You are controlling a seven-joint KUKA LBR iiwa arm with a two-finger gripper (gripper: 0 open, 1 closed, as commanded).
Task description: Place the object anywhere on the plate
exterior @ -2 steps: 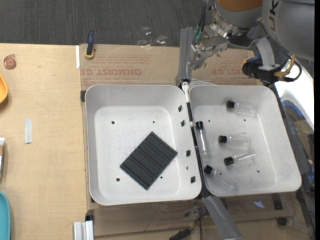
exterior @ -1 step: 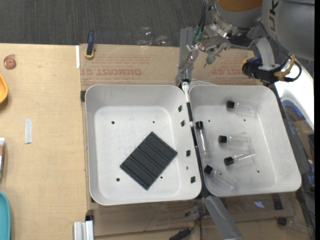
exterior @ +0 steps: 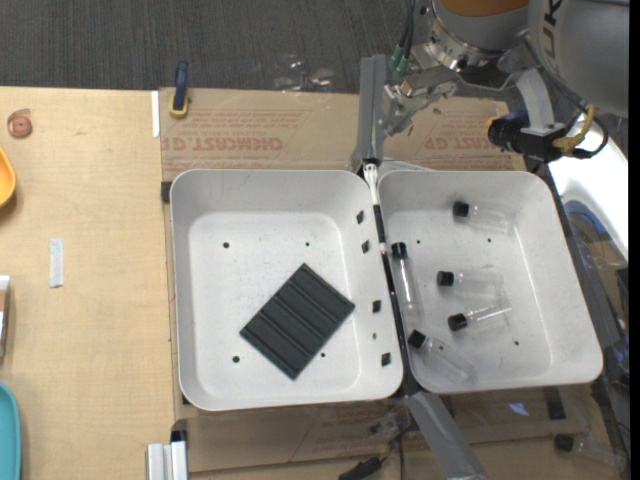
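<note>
The gripper [exterior: 372,118] hangs above the bins' far edge — fingers together, gripping nothing — clear vials [exterior: 480,316] below.

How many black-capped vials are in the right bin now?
5: one at the back, one along the left wall, two mid-bin, one front-left. Clear glass may hide others.

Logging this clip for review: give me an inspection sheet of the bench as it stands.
Surface: two white bins side by side on cardboard.
Job's things: dark ribbed plate in left bin; five clear vials with black caps in right bin.
Clutter: blue clamp behind left bin.
Gripper: gripper raised behind the bins, holding nothing seen.
Cables: yellow cable at right.
Surroundings: wooden table, dark carpet.
</note>
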